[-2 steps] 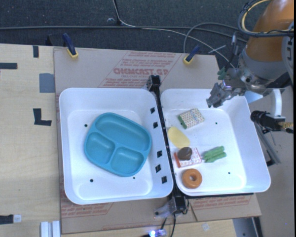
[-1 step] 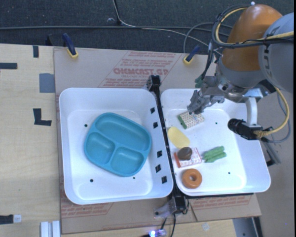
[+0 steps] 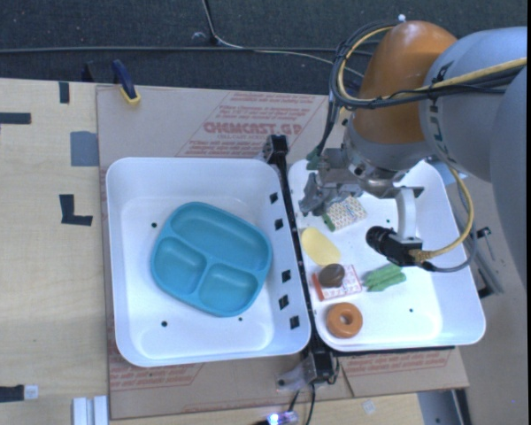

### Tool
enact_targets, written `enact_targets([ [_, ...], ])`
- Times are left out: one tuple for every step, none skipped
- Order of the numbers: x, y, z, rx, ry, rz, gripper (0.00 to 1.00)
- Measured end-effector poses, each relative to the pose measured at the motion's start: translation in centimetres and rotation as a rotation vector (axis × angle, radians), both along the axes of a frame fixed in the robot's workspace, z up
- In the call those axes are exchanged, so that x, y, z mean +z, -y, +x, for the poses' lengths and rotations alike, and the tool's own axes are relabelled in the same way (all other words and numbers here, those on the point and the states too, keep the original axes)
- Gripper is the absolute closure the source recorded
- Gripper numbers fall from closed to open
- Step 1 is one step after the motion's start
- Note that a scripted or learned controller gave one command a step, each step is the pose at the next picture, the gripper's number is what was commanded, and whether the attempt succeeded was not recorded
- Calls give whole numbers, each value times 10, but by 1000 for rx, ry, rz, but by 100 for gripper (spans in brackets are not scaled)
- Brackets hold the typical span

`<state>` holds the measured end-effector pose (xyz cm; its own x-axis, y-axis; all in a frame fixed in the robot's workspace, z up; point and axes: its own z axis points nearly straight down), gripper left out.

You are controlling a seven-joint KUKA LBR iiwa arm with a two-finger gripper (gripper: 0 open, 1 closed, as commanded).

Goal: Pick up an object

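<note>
My gripper (image 3: 321,198) hangs low over the far left part of the right bin (image 3: 451,321), close to the divider between the bins. A small checkered pale packet (image 3: 347,211) lies right beside it, partly under the wrist. Just in front of the gripper lies a yellow oval piece (image 3: 319,244). Nearer the camera, a brown round piece sits on a red and white packet (image 3: 334,278). A green piece (image 3: 385,278) lies to the right of that, and an orange ring (image 3: 344,320) rests near the bin's front edge.
The left bin (image 3: 128,237) holds a blue divided plate (image 3: 211,257) lying flat in its middle. The black-clipped divider (image 3: 288,237) runs between the two bins. The arm's big grey and orange body covers the far right of the right bin.
</note>
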<state>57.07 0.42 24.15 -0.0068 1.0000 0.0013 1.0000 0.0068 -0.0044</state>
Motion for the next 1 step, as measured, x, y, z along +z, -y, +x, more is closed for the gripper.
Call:
enact_targets([
  [-16, -49, -7, -1, -1, -1, 100],
])
